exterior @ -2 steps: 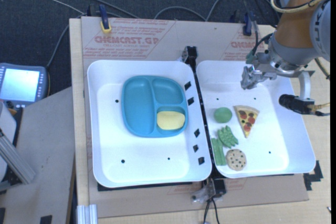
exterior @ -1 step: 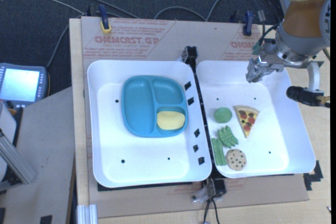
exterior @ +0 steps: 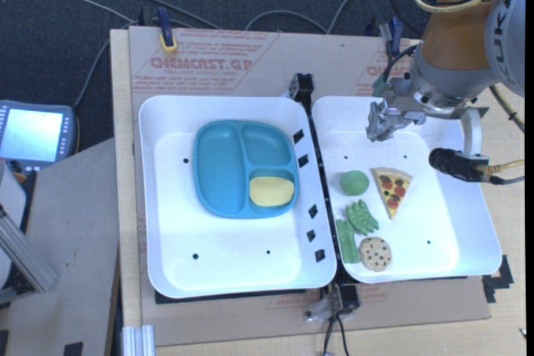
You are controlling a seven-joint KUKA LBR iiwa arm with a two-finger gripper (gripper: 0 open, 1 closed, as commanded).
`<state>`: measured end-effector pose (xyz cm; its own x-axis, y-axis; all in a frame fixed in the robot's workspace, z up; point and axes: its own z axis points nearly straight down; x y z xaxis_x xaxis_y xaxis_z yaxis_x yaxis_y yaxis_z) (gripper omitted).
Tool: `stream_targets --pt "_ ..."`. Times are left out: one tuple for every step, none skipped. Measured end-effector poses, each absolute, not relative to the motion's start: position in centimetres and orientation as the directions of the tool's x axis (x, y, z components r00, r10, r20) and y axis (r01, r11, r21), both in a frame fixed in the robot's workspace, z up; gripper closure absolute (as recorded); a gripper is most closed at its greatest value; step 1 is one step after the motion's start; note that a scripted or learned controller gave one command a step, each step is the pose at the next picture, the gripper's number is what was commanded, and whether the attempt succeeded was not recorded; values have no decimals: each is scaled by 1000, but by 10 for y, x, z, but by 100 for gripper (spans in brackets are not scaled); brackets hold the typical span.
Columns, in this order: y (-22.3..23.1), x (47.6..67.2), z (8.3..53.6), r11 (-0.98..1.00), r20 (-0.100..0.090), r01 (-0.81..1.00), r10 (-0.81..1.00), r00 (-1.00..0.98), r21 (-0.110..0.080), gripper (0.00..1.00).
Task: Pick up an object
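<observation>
The left bin (exterior: 167,246) holds a blue divided plate (exterior: 238,167) with a yellow lump (exterior: 271,191) in its lower right compartment. The right bin (exterior: 467,246) holds a pizza slice (exterior: 391,189), green ball (exterior: 354,182), green pods (exterior: 357,221) and cookie (exterior: 375,253). The pincer (exterior: 382,126) hangs over that bin's upper part, grasping nothing; I cannot tell how it stands.

The arm (exterior: 467,21) enters from the 2 o'clock direction, its orange band above the wrist. The wrist angles down toward 8 o'clock. The gripper (exterior: 382,129) points downward; its finger position cannot be resolved at this angle.
</observation>
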<state>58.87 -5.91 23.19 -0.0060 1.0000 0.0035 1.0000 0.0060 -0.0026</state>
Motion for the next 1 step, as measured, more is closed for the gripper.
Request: stream_targets --pt "-12 583 233 6 3 1000 1000 -6 -3 100"
